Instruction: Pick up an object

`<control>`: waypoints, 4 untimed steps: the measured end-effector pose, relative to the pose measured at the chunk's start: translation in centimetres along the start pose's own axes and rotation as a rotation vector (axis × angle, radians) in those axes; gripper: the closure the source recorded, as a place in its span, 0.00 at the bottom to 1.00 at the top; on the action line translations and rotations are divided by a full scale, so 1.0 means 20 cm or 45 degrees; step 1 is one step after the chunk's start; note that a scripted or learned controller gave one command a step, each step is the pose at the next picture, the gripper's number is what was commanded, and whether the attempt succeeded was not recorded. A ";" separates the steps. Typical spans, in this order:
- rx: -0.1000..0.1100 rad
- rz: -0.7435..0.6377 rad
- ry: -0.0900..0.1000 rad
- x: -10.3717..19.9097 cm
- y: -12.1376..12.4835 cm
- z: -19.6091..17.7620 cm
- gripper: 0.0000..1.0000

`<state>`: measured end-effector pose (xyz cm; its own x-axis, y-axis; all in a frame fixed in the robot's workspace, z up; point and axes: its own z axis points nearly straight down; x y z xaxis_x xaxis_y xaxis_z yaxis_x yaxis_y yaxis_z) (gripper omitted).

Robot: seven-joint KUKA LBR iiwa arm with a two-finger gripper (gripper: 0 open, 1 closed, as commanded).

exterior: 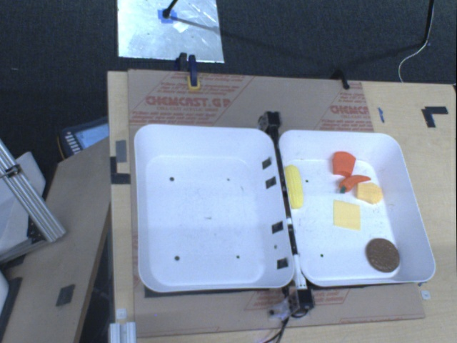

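Camera view looked down on two white bins set side by side on a brown board (300, 95) printed with red lettering. All the loose objects lay in the right bin (410, 191); the left bin (146, 156) stood touching it along a shared seam held by small black clips (271, 183).

A yellow corn cob (293, 186) lay just beside that seam, on the right bin's left side. Its long axis ran from the far edge toward the near edge of the view, almost parallel to the seam, lying flat rather than upright. Which end was the tip could not be told.

Toward the far right part of the same bin sat an orange wedge (343, 162), and just below it a small orange piece (352, 183) with its long axis slanted, its lower end pointing left. Touching or nearly touching that piece on its right was a yellow-orange block (370, 192). A flat yellow square (347, 215) lay near the bin's middle, apart from the others, its edges roughly in line with the bin walls. A brown round disc (383, 254) rested flat in the near right corner, well apart from the corn cob.

Beyond the board, a silver sheet (143, 27) lay on the dark floor, and a blue and yellow clamp (191, 70) gripped the board's far edge.
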<state>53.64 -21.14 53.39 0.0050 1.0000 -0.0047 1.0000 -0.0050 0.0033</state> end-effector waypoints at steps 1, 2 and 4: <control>-0.001 -0.014 0.003 0.03 0.28 0.00 1.00; -0.002 -0.015 0.003 0.03 0.58 0.00 1.00; 0.000 -0.014 0.004 0.03 0.66 -0.01 1.00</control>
<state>66.86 -20.57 53.55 -0.0062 1.0000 -0.0019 1.0000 0.0062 0.0030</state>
